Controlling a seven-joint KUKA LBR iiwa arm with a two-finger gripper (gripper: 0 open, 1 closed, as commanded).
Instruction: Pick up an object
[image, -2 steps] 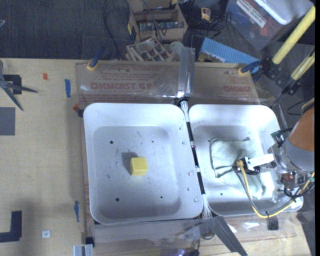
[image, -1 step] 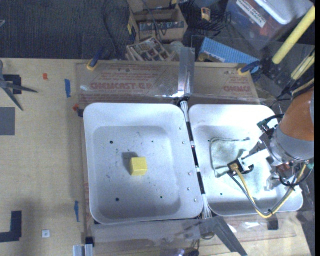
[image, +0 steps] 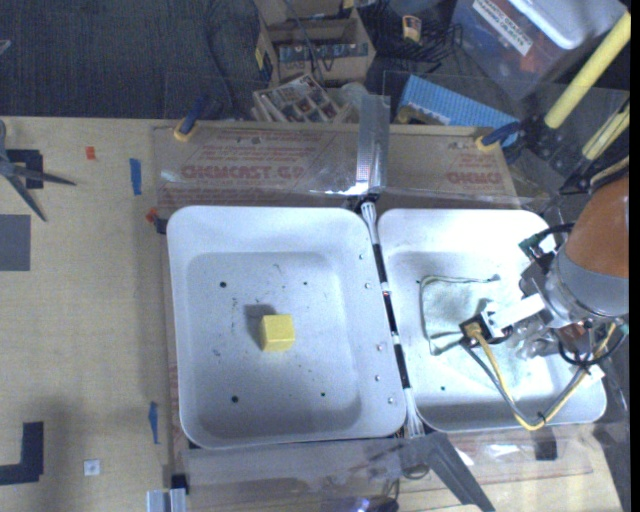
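Lying near the centre of the left bin (image: 205, 245), the yellow cube (image: 278, 332) rests flat on the bin floor, clear of all four walls. The gripper (image: 533, 340) hangs over the right bin (image: 450, 228), near its right wall, well apart from the cube, with the divider between the bins separating them. Whether the gripper is apart or together cannot be told. The arm (image: 592, 265) enters from the right edge.

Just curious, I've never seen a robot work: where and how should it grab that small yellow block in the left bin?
Probably from straight above, closing on two opposite flat sides of the yellow block. It is a small cube lying flat near the middle of the left bin, clear of the walls, so there is room around every side.
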